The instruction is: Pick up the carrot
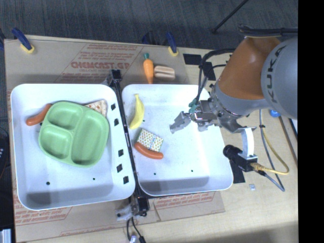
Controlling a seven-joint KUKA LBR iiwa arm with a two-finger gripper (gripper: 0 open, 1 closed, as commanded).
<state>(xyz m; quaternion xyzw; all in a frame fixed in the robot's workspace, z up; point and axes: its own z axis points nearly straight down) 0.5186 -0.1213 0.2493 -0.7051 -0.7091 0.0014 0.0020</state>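
Note:
The carrot (148,69), orange with a green top, lies on the cardboard just behind the right bin's (174,184) far rim, outside both bins. My gripper (179,121) hangs over the middle of the right bin, well in front of the carrot and a little to its right. Nothing shows in the gripper.
A tan bread-like piece (164,73) lies right beside the carrot. The right bin holds a banana (136,111), a patterned block (151,139) and a red sausage (148,151). In the left bin (20,176) are a green divided plate (74,133), a sausage (36,117) and toast (98,106).

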